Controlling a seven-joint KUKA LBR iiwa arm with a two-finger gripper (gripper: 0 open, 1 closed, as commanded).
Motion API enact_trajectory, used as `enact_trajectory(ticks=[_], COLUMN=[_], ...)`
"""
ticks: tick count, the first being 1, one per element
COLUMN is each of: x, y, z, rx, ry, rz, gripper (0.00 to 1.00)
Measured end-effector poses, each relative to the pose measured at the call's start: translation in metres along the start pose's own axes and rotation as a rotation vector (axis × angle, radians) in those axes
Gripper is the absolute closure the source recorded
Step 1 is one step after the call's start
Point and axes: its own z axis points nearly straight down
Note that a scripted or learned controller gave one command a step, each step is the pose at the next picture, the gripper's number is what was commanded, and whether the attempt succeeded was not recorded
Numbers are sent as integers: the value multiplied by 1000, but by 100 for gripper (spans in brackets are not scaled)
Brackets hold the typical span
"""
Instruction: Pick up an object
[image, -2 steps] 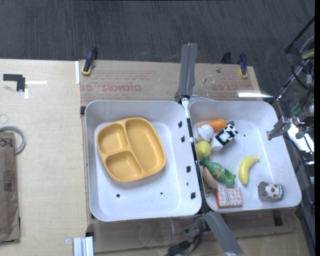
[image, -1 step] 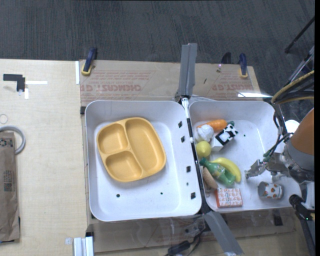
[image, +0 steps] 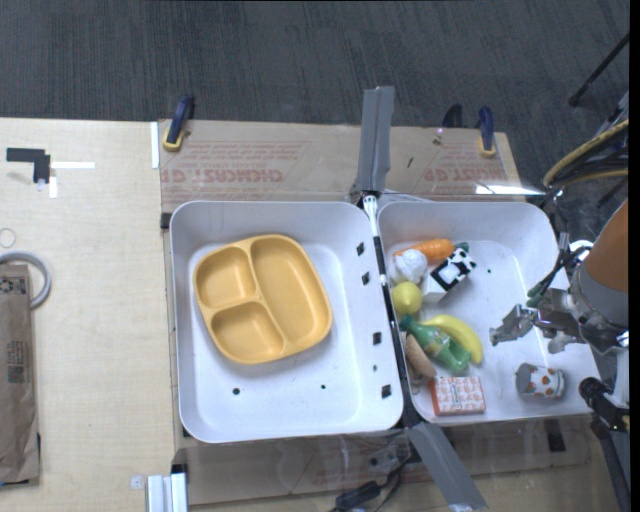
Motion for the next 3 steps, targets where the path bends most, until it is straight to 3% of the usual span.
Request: enact_trajectory(ticks=[1, 2, 3], x=[45, 59, 72], y=[-2, 13, 25], z=[55, 9, 50], rx=[3, 0, -14], ry=[0, 0, -7], rz=[148, 53, -200], gripper=[0, 0, 0])
